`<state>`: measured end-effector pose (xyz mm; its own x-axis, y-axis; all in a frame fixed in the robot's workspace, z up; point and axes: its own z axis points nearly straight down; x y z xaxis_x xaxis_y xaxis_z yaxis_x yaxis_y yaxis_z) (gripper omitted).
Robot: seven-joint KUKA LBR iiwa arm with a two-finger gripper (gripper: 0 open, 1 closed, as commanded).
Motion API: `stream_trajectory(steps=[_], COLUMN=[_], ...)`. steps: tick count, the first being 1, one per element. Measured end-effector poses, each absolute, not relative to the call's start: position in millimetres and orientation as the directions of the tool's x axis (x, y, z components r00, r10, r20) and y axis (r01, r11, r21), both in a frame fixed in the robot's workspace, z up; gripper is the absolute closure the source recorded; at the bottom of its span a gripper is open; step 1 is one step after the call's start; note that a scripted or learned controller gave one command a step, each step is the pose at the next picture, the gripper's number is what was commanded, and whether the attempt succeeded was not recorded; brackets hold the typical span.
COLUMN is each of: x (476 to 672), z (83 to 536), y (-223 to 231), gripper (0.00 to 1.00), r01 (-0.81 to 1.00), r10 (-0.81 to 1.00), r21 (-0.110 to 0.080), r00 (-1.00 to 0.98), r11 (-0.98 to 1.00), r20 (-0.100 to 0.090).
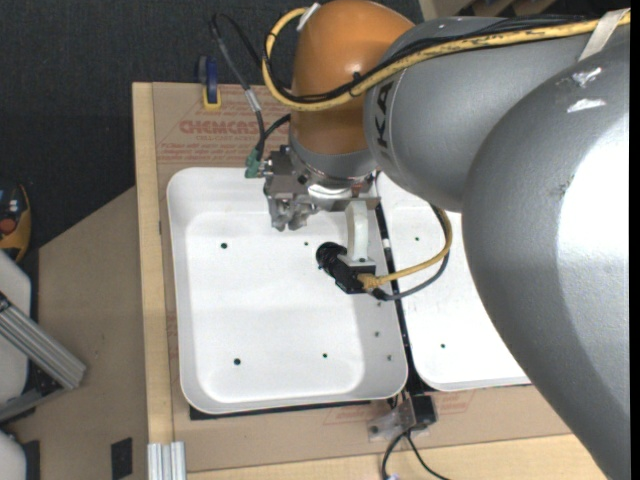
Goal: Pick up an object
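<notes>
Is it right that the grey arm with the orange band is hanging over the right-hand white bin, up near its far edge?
Not quite. In the camera view the arm's gripper hangs over the left bin, near its far edge, not the right bin. The rest holds: the arm is grey with an orange band above the wrist.

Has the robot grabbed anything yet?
Not that I can see. The arm has reached over the left bin, and the gripper sits low near that bin's far edge. I can't see any object between its fingers. The white floor around it looks bare, so the pick-up itself is left to do.
</notes>
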<state>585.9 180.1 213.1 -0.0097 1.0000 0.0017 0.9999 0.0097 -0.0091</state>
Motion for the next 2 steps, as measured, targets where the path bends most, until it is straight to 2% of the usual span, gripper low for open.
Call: stream_trajectory(steps=[1,2], x=[570.8,572.9], z=[288.2,356.5], y=[145.2,105.7], gripper=[1.0,1.0], r01=[1.0,1.0], r10=[1.0,1.0], r21=[0.004,0.008], r00=[0.002,0.004], r11=[-0.002,-0.004], r20=[0.001,0.0])
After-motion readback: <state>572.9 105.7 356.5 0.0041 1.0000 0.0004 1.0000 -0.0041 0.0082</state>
